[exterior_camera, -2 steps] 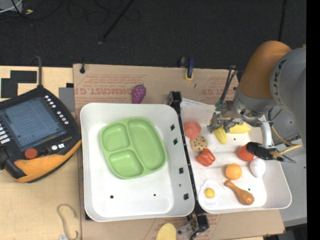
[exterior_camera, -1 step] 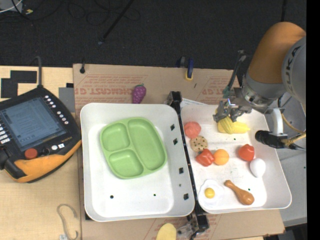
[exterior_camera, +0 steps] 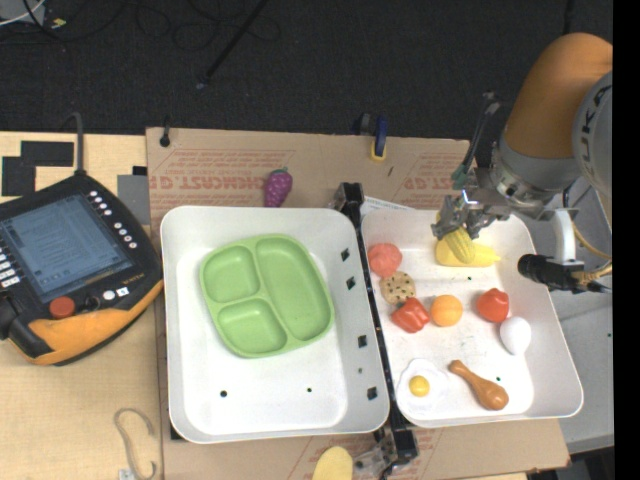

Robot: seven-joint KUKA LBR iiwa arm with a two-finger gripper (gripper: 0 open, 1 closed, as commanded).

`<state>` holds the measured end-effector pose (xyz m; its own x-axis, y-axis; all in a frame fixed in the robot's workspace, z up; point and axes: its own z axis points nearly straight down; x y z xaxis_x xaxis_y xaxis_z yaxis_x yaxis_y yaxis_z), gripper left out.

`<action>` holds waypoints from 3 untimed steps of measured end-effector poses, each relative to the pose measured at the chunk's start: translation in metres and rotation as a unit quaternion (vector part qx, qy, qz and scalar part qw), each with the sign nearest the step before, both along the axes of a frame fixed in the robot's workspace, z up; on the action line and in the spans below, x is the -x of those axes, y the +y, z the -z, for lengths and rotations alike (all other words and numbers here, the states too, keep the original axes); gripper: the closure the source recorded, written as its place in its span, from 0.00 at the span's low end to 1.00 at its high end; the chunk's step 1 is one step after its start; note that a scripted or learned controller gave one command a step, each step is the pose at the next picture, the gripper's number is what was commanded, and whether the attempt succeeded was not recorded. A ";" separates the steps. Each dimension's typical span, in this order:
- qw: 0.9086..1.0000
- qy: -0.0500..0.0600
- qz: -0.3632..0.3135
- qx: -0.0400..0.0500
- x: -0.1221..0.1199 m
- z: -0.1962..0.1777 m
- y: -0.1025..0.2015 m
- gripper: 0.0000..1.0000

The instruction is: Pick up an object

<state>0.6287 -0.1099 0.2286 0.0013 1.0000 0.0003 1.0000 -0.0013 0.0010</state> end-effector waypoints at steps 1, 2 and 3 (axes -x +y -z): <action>1.000 0.002 -0.002 -0.001 0.019 -0.010 0.050 1.00; 1.000 0.003 -0.002 -0.001 0.042 -0.001 0.092 1.00; 1.000 0.003 -0.003 -0.001 0.054 -0.010 0.144 1.00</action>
